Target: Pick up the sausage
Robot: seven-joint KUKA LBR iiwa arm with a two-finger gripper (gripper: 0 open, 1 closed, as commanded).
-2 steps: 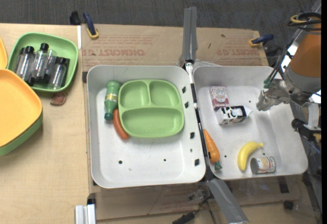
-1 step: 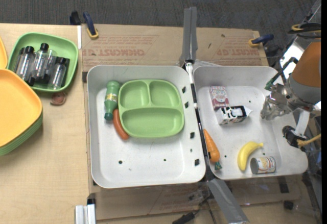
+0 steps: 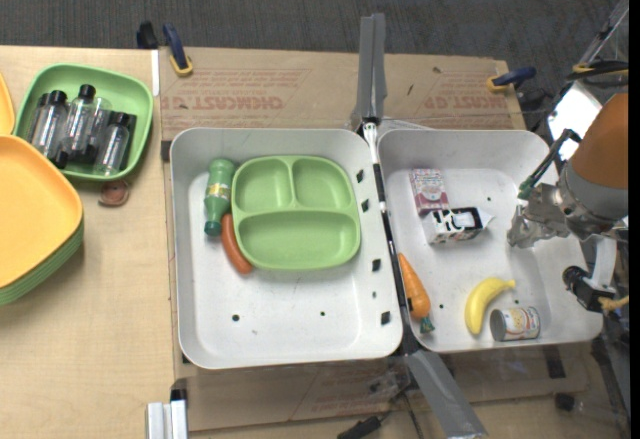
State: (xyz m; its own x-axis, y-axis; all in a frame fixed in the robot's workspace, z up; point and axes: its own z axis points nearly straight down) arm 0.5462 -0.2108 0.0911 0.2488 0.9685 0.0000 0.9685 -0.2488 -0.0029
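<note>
The sausage is a short orange-red piece lying in the left bin, tucked against the left edge of a green divided plate. It lies slanted, just below a green bottle. My gripper hangs over the right side of the right bin, far to the right of the sausage, with nothing seen in it. The orange-banded wrist rises above it.
The right bin holds a small carton, a carrot by its left wall, a banana and a can. Left of the bins are stacked yellow plates and a green tray of bottles.
</note>
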